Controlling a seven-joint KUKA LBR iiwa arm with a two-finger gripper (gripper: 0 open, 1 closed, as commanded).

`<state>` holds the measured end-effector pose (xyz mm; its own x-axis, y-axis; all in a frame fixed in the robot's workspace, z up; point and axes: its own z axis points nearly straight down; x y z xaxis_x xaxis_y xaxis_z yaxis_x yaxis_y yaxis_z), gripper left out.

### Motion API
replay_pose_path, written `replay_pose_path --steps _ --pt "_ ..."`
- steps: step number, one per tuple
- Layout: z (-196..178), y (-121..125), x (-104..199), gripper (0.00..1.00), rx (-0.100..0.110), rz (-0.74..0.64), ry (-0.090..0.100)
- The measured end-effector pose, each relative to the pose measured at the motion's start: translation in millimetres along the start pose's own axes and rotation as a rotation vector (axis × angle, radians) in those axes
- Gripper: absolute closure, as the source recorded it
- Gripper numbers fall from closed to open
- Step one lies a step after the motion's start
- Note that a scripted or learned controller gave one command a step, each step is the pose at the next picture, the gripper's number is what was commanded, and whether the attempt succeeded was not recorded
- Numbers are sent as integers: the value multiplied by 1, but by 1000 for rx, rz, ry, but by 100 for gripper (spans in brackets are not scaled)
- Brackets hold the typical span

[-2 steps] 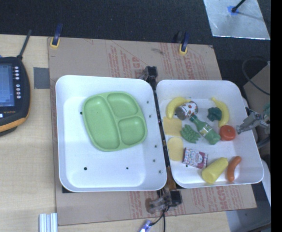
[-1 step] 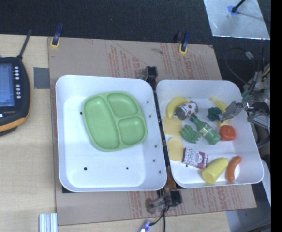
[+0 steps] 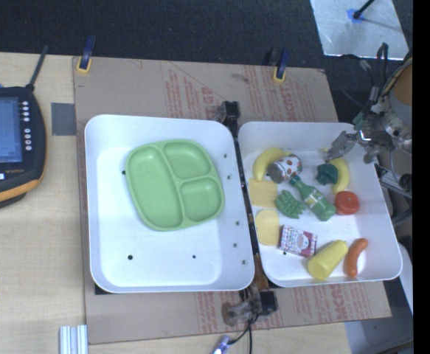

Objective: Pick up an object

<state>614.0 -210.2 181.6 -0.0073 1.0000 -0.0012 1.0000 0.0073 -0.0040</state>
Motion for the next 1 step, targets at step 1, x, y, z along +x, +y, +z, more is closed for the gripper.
replay_pose_path --steps 1 --pt "87 42 -1 0 1 0 1"
